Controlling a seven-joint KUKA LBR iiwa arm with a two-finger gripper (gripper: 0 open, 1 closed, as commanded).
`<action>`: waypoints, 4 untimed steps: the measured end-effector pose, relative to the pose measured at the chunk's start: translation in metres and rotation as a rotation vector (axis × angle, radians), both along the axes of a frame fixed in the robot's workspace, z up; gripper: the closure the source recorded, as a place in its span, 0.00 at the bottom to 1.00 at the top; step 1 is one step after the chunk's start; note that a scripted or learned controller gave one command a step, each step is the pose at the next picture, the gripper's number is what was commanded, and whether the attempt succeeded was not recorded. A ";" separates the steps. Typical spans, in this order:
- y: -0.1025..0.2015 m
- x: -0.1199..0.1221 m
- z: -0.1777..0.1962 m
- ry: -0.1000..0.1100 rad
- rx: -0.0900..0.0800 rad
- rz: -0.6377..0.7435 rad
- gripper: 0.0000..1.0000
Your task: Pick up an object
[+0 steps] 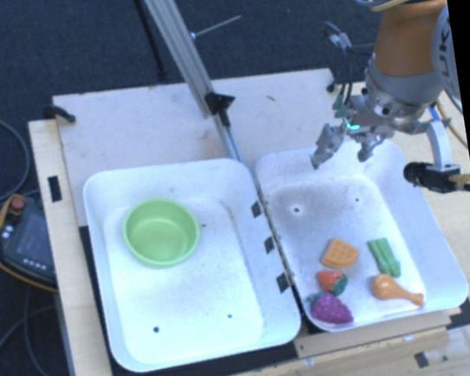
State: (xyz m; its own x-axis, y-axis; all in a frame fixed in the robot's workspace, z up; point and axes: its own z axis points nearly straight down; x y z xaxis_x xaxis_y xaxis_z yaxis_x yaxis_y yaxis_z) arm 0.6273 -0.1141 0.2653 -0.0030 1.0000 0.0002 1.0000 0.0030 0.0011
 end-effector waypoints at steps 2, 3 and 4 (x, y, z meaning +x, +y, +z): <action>-0.003 -0.003 -0.108 0.005 -0.002 -0.005 0.00; -0.004 -0.004 -0.161 0.005 -0.002 -0.006 0.00; -0.005 -0.002 -0.146 -0.003 -0.001 -0.011 1.00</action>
